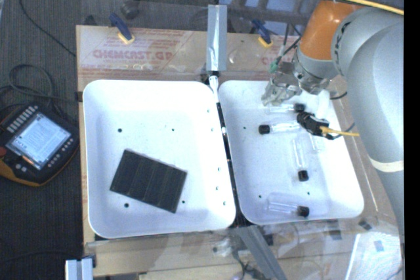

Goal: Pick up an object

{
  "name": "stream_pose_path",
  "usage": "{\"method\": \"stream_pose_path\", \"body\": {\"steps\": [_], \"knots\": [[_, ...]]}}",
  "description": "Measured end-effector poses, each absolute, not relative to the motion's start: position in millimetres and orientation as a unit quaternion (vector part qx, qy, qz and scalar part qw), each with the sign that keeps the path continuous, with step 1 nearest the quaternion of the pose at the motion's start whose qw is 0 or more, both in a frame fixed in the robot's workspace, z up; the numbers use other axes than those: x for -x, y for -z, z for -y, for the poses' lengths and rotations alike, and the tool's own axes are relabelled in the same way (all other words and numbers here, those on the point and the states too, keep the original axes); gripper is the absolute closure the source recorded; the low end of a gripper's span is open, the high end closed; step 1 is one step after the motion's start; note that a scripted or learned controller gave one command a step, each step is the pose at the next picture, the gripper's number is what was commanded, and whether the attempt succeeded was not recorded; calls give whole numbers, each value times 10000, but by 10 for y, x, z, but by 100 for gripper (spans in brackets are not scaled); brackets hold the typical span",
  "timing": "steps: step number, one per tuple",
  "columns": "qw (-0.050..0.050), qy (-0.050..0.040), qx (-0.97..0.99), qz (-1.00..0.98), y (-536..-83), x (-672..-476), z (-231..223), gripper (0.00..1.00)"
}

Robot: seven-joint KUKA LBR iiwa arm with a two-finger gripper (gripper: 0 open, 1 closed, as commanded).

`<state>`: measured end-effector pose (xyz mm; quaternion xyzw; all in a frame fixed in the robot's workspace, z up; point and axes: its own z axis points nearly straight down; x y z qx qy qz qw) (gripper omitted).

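- Clear vials with black caps lie scattered in the right bin.
- My gripper hovers at that bin's far edge, near one vial; I judge this the approach.
- Next: descend squarely onto a vial.

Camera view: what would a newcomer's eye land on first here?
The grey arm with its orange band comes in from the right, its gripper over the right bin's far edge. A dark ribbed slab lies alone in the left bin. Several clear black-capped vials lie scattered in the right bin.
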<state>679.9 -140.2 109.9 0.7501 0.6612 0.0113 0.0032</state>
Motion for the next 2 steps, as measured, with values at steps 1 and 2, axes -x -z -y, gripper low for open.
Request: {"method": "stream_pose_path", "body": {"steps": [1, 2], "knots": [[39, -42, -6944, -7196, -910, -6732, 2121, 100], [64, -18, -5215, -8532, -913, -6725, 2224, 100]]}}
